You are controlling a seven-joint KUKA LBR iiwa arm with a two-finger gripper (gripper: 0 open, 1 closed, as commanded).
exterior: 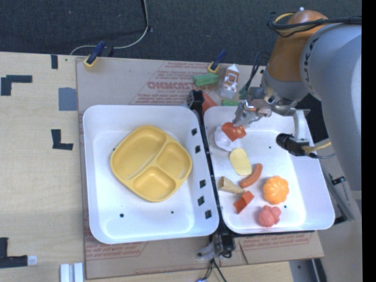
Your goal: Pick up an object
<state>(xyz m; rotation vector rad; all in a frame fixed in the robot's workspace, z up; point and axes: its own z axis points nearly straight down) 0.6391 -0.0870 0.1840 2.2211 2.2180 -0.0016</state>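
Front edge: we are seeing the counter [35, 175] as pale wood, with a cardboard sheet [164, 87] lying under both bins.
Right bin, near end: we are finding a pink fruit [269, 215] nearest us in the right bin [314, 187], with a small red piece [243, 202] just beside it on the left.
Right bin, middle: an orange pumpkin [276, 188] is sitting just behind the pink fruit; a sausage [251, 175] is lying tilted, touching a tan wedge [230, 185] at its lower end; a pale yellow piece [239, 161] is resting just behind them.
Left bin: a yellow tray [151, 163] with three compartments is lying flat and turned at an angle in the left bin [97, 128], well apart from the food.
Task thing: a red item [233, 131] is sitting at the far left of the right bin, over a white piece [222, 140].
Tool: the tool [241, 121] is hanging right at the red item's top, seemingly touching it; we cannot tell how far open it is, nor whether it has hold of anything.
Arm: the arm [329, 57] is reaching in from the right, its orange band [291, 46] showing above the wrist.
Beyond the bins: a small carton [230, 80] and a green item [205, 79] are lying on the cardboard, with two clamps [94, 54] at its far edge.
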